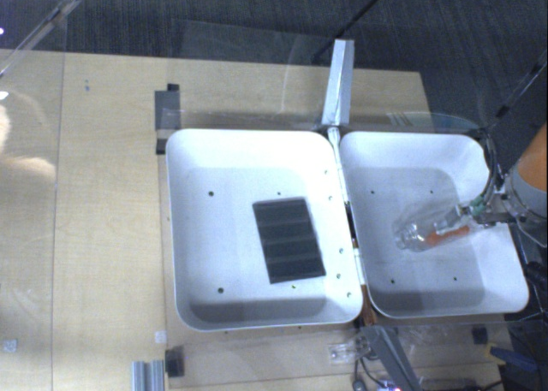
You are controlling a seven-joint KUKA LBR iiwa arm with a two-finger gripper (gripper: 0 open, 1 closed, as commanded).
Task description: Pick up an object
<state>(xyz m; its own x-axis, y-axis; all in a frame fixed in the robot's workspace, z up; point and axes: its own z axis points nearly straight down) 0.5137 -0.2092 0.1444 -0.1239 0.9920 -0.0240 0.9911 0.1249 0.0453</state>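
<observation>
A dark grey ridged rectangular pad lies flat in the middle of the left bin. In the right bin a clear, glassy object with an orange part rests on the floor, right of centre. My gripper reaches in from the right edge and sits low at the right end of that clear object, touching or nearly touching it. Whether the object is in its grasp is too blurred to tell. The arm's orange band shows at the far right.
A metal bar stands at the back where the two bins meet. Black brackets sit at the left bin's far corner. Cables and clamps lie along the front edge below the right bin.
</observation>
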